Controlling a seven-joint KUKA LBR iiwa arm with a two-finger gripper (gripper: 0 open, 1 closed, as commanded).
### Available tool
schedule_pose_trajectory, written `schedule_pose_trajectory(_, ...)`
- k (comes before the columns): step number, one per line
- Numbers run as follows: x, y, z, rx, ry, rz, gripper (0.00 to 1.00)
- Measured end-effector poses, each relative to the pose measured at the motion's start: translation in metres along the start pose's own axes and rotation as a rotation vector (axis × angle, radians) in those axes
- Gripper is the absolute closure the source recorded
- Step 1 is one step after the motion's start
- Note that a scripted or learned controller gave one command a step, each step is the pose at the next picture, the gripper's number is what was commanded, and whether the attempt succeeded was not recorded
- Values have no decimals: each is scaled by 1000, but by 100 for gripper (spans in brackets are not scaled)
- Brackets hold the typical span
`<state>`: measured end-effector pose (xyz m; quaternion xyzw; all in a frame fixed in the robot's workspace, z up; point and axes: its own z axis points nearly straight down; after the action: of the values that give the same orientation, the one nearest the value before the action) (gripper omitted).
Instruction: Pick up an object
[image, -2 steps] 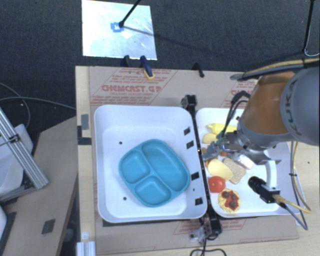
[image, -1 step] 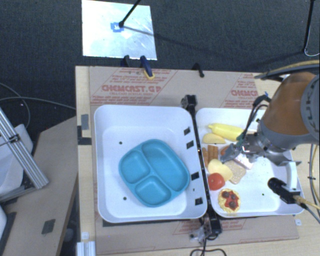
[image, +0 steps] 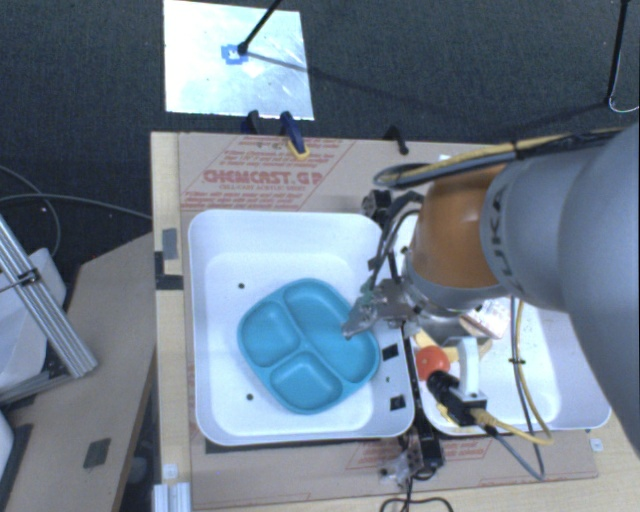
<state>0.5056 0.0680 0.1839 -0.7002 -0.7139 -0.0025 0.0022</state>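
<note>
A blue sectioned plate (image: 303, 343) lies flat in the left white bin (image: 225, 255), toward its right half. My gripper (image: 358, 320) hangs over the plate's right edge, close to the wall between the bins. I see nothing held between its fingers. In the right bin (image: 575, 400) a small orange-red object (image: 432, 361) peeks out beneath the wrist, mostly hidden by the arm.
The grey arm with its orange band (image: 455, 235) covers most of the right bin. A cardboard sheet (image: 265, 165) lies under both bins. A shiny metal sheet (image: 235, 60) sits at the back left. Metal framing (image: 40, 300) stands at the left.
</note>
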Motion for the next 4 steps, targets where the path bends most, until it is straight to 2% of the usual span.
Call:
schedule_pose_trajectory(1, -10, 2, -11, -2, -5, 13, 100)
schedule_pose_trajectory(2, 32, -17, -171, -18, 1, 8, 100)
schedule_pose_trajectory(3, 33, 14, 8, 10, -9, 19, 100)
schedule_pose_trajectory(4, 64, -18, -94, -7, -2, 11, 100)
